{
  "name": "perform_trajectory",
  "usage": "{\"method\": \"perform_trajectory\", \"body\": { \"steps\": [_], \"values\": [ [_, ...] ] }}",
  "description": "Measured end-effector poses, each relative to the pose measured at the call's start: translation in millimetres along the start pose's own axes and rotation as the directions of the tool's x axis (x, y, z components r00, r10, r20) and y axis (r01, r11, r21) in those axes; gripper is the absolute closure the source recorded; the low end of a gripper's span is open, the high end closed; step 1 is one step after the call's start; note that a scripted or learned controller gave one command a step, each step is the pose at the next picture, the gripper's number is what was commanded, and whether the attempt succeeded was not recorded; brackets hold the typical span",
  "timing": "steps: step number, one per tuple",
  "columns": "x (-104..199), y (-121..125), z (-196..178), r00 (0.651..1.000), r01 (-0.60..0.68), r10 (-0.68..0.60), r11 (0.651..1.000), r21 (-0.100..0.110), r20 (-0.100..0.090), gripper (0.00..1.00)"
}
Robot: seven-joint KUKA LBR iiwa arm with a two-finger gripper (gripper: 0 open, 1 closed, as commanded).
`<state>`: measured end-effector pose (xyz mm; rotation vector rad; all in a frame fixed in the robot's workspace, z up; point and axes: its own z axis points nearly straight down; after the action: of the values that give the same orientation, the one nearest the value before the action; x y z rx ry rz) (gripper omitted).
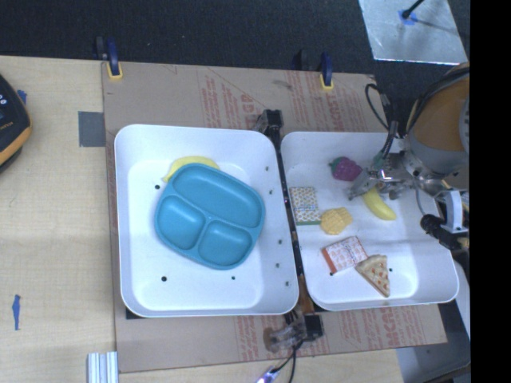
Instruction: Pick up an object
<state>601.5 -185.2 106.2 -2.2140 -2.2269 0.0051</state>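
Nearest the camera, at the bench's front edge, a tangle of cable and a small clamp (291, 333) is seen between the two bins. Just behind it, in the right bin (431, 294), a pizza slice (375, 274) and a red-and-white packet (344, 254) are laid close together near the front wall. Further back a yellow corn piece (336, 220) is set just beside a checked sachet (304, 204), which rests close to the bin's left wall. A purple bunch of grapes (346, 168) and a yellow banana (379, 205) are placed toward the rear. The gripper (382, 180) is lowered between these two, just above the banana's upper end, so the banana is judged to be the object aimed at. How wide the tool stands cannot be told, and nothing is seen to be held in it.

The left bin (136, 286) is largely taken up by a blue divided plate (209, 216), laid over a yellow plate (192, 165) whose rim alone is exposed.

Open floor is left to the banana's right and front, so room for a lift is judged ample. The grapes lie near, and a nudge against them is possible.
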Motion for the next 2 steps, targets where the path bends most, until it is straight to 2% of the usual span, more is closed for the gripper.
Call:
{"method": "perform_trajectory", "body": {
  "steps": [1, 2],
  "values": [
    [-1.2, 0.6, -11.2, 1.000, 0.002, -0.002, 1.000, -0.001, 0.001, 1.00],
    [-1.2, 0.5, -11.1, 1.000, 0.002, -0.002, 1.000, -0.001, 0.001, 0.00]
  ]
}}
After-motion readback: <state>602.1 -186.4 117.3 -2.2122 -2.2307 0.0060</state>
